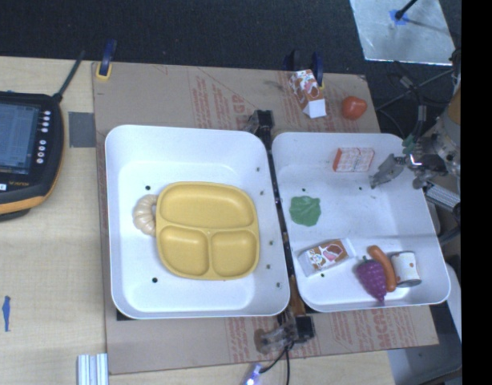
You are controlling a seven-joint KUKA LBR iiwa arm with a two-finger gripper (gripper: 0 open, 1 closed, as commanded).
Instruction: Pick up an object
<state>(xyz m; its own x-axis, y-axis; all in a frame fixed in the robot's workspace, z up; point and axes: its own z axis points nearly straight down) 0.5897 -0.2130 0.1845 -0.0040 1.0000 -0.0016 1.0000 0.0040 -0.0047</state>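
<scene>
1. the grey two-finger gripper (393, 169) hangs over the right edge of the right shallow white bin (406, 215); its fingers stand apart with nothing between them, so no grasp is made yet.
2. the nearest candidate, by my judgement, is the small orange-and-white carton (353, 160), lying flat near the bin's far edge, just left of the gripper; its long axis runs left to right, roughly along that edge.
3. a green crumpled leaf-shaped piece (305, 210) lies by the bin's left wall.
4. along the near edge sit a flat printed packet (324, 257), a purple grape bunch (373, 277), an orange sausage shape (381, 266) and a white cup (405, 268), crowded and touching, which likely makes them harder to grip.
5. the left white bin (126, 215) holds a yellow divided plastic tray (206, 229) with a tan pastry (143, 213) at its left side.
</scene>
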